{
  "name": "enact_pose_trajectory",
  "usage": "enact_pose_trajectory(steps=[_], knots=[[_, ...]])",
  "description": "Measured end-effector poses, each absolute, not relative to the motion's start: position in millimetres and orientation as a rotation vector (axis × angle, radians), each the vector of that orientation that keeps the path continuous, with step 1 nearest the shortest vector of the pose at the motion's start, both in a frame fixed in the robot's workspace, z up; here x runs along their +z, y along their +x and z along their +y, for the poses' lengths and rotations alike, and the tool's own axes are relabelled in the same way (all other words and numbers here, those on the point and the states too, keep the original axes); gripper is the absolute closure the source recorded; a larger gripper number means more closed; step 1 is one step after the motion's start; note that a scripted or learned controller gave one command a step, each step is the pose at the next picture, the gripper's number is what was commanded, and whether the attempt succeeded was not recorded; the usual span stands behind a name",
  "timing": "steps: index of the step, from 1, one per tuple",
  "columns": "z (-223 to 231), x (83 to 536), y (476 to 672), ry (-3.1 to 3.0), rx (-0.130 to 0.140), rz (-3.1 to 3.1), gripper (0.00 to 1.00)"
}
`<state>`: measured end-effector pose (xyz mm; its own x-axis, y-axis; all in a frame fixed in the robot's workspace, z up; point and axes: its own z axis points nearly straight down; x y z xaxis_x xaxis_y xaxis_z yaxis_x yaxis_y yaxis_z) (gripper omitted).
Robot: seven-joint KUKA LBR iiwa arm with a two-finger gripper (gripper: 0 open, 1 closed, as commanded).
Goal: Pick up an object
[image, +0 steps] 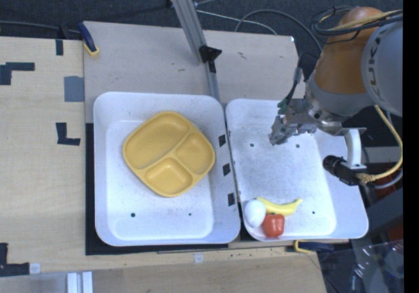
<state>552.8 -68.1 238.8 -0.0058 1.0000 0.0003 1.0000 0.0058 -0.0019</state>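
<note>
A yellow banana [283,206], a white egg-like ball [253,213] and a red pepper-like piece [274,224] lie bunched at the near edge of the right bin [288,167]. A yellow divided plate [168,153] rests in the left bin [114,154]. My gripper [280,136] hangs over the far part of the right bin, well away from the three small objects. Nothing shows between its fingers.
A slanted metal pole [190,17] rises behind the bins. Cables [366,177] and a black fitting sit at the right bin's right side. The wooden bench [39,154] stretches to the left.
</note>
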Motion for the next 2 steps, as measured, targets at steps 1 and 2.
enact_pose_trajectory(steps=[1,2], knots=[[-13.7,245.7,571.5,-2.212,-0.002,-2.229,1.00],[36.9,250.0,591.1,-2.212,-0.002,-2.229,1.00]])
